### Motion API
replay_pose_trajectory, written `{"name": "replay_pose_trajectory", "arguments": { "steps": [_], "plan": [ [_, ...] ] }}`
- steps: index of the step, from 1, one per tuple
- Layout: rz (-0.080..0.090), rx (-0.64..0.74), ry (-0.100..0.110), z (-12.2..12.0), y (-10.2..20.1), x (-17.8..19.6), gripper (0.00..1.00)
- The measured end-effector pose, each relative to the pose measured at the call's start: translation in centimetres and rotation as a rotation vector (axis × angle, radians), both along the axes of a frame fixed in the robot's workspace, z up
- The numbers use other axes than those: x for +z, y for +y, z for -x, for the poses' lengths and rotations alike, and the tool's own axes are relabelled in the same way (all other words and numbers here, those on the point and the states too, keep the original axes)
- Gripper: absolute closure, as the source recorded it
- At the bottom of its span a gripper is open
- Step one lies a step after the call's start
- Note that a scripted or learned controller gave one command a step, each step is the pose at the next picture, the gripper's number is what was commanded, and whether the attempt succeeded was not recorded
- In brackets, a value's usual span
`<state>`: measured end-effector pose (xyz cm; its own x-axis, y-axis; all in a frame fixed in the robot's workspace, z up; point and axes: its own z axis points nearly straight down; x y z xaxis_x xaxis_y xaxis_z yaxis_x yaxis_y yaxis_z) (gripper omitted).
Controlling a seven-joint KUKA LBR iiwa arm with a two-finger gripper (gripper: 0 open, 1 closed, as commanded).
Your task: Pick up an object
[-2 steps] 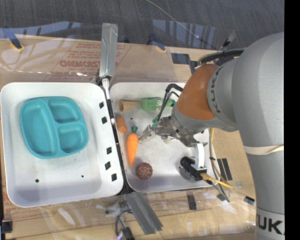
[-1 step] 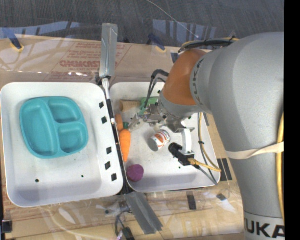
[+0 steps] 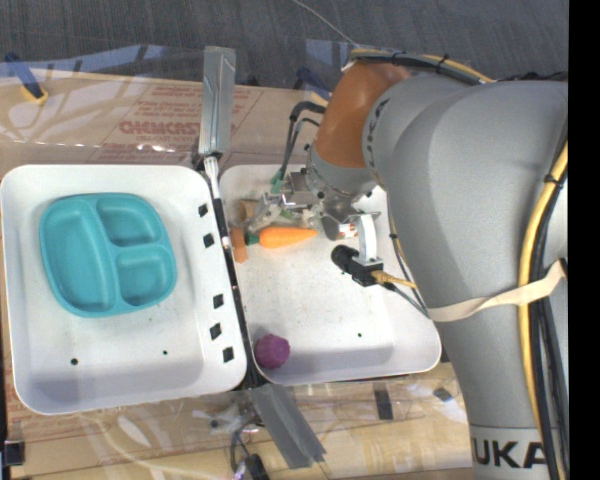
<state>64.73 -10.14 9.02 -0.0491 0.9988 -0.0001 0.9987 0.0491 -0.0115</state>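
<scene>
Right now I see my tool (image 3: pixel 298 206) low in the right bin (image 3: pixel 380 353), at its far end; I cannot tell how its jaws stand. The orange carrot (image 3: pixel 286 236) lies just beside it, on the near side. A purple ball (image 3: pixel 272 349) sits well nearer than the tool. The teal divided tray (image 3: pixel 107 252) lies left, in the other bin (image 3: pixel 40 368).

Floor: we see dark grey carpet (image 3: pixel 130 8) at the far side.
Bench: brown cardboard (image 3: pixel 130 118) under clear plastic sheeting.
</scene>
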Motion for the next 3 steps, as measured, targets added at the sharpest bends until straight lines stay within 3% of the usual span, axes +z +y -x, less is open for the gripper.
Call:
{"name": "replay_pose_trajectory", "arguments": {
  "steps": [1,2,3],
  "plan": [
    [0.000,0.006,0.000,-0.1,0.1,1.1,1.00],
    [0.003,0.411,-0.020,3.2,-6.3,15.2,1.00],
    [0.001,0.436,-0.015,5.4,-11.1,19.4,1.00]
  ]
}}
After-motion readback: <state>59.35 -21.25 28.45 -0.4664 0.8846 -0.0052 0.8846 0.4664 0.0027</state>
